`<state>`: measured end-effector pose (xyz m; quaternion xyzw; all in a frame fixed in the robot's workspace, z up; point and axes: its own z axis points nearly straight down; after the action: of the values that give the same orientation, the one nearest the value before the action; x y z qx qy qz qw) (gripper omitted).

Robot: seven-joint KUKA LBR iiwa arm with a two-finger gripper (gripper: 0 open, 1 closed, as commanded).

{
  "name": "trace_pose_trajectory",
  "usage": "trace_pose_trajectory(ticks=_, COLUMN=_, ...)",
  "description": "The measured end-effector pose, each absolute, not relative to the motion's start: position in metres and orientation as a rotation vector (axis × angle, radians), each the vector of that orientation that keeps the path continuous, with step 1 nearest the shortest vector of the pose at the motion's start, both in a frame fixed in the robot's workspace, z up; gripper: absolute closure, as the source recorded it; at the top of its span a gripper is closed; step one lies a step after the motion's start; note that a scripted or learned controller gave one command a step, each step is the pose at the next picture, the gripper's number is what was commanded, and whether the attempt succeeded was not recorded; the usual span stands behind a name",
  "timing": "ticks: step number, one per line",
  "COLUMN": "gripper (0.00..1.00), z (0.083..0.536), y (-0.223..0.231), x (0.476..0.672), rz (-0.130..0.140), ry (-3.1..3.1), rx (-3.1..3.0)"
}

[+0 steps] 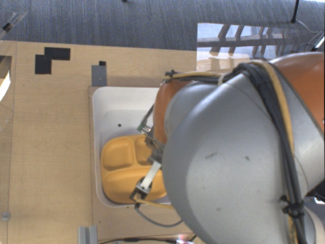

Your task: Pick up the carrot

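The grey arm (238, 161) with its orange band (175, 105) fills the right and centre of the frame, reaching in from the right over a shallow white bin (109, 111) that sits in the middle of the pale wooden worktop (45, 151). In the lower left part of that bin lies a yellow moulded tray (122, 169) with rounded compartments (part of it is hidden under the arm). The arm's bulk covers the pincer, so I cannot tell whether it is open or closed, or whether it has hold of anything. I cannot tell where the carrot is. Black square markers (51, 59) lie on the worktop at the upper left, with dark carpet (101, 14) beyond its far edge.
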<state>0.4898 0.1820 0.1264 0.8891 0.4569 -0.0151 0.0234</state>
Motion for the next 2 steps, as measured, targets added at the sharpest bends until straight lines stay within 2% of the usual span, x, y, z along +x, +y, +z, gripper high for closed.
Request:
trace_pose_trajectory(ticks=1, gripper=1.00, z=0.096, y=0.142, x=0.494, rz=0.039, ry=1.765, rx=2.596)
trace_pose_trajectory(ticks=2, gripper=1.00, z=0.107, y=0.163, x=0.490, rz=-0.034, ry=1.779, rx=2.550)
